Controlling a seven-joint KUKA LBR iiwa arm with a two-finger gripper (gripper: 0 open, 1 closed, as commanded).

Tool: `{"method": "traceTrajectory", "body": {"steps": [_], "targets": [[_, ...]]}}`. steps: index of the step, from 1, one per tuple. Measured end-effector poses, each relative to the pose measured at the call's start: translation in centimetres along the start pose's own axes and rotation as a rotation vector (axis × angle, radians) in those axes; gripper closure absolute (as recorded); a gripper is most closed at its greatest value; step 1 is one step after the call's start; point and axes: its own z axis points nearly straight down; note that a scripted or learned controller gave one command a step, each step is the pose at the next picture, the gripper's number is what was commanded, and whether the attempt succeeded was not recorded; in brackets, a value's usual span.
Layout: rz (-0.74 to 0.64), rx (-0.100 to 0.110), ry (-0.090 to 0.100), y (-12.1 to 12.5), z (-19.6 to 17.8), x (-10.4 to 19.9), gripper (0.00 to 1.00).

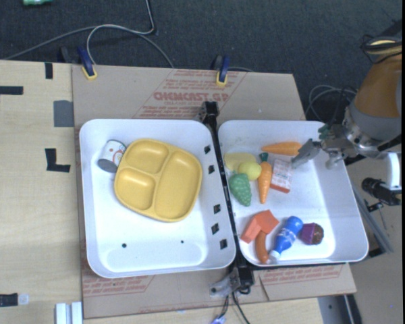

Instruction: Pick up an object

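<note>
Several toys crowd the right bin (341, 201) — an orange carrot (281, 148), a yellow lemon (241, 162), a red-and-white packet (281, 178) among them — and we see the gripper (309, 151) hanging just beside the carrot, grasping nothing we can make out; its state we cannot tell. We judge the risk is crowding — a descent could nudge neighbours or pinch two things.

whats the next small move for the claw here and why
Probably a short move further into the right bin and down toward the carrot. The claw sits at that bin's upper right, just beside the carrot's end, with nothing seen between its fingers. The carrot is the nearest toy; the packet lies just below it, so a shallow, careful descent seems wise.
</note>
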Motion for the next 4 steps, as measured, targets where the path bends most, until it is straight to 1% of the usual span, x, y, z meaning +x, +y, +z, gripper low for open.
{"method": "traceTrajectory", "body": {"steps": [1, 2, 3, 4], "targets": [[-0.002, 0.001, 0.002, 4.4, 4.7, 9.8, 0.0], [-0.001, -0.012, -0.002, 3.5, 9.8, 7.5, 0.0], [-0.003, -0.014, -0.004, 3.5, 8.7, 7.5, 1.0], [-0.002, -0.002, 0.001, 1.9, 0.3, 15.7, 1.0]]}}
